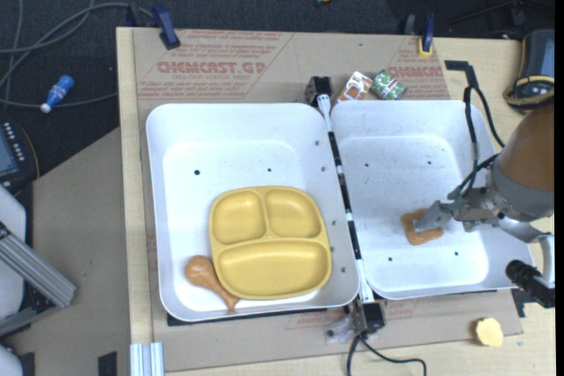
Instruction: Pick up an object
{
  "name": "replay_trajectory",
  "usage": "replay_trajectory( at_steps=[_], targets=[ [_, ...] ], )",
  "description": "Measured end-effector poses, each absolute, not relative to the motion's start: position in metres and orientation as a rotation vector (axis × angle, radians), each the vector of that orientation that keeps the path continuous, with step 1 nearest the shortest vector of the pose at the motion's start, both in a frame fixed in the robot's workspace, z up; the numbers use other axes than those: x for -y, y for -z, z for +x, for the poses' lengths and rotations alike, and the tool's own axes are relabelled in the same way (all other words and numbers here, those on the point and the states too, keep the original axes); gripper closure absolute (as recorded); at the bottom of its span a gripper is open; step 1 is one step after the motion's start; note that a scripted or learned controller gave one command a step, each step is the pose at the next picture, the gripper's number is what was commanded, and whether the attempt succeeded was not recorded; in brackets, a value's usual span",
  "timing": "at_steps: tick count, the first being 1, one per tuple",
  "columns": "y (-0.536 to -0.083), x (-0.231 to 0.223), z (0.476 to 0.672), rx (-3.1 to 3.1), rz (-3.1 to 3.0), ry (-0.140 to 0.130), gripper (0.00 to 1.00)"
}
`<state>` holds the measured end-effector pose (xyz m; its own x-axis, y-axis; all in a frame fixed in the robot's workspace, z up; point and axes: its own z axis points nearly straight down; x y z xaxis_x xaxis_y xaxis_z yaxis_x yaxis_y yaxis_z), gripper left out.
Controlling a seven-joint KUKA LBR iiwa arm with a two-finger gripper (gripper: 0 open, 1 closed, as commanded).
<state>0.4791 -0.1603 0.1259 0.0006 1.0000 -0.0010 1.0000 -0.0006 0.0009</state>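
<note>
Bench surface carries two shallow white bins side by side, with a small yellow piece [488, 331] lying loose on the bench at the near right corner. Left bin [172, 189] holds a yellow divided tray [268, 240] with an orange drumstick-shaped toy [206, 274] against its near-left corner. In the right bin [397, 276], near the middle, the gripper [436, 218] is closed around a small orange object [419, 227], judged light and rigid, best pinched across its narrow width; further back, small packets [374, 85] sit beyond the bins.

In the right bin [388, 273] the gripper [434, 220] sits at an orange piece [418, 230]; a yellow tray [268, 242] fills the left bin [176, 145].
</note>
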Motion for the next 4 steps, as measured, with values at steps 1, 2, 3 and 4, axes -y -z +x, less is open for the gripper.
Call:
replay_trajectory(
  at_steps=[1, 2, 3, 4],
  targets=[
    [-0.083, 0.115, 0.506, -2.226, 2.217, 0.001, 0.00],
    [-0.133, 0.176, 0.556, -2.213, 2.215, -0.003, 0.00],
    [-0.084, 0.130, 0.505, -2.222, 2.220, 0.000, 0.00],
    [-0.097, 0.132, 0.507, -2.216, 2.215, -0.005, 1.00]
  ],
)
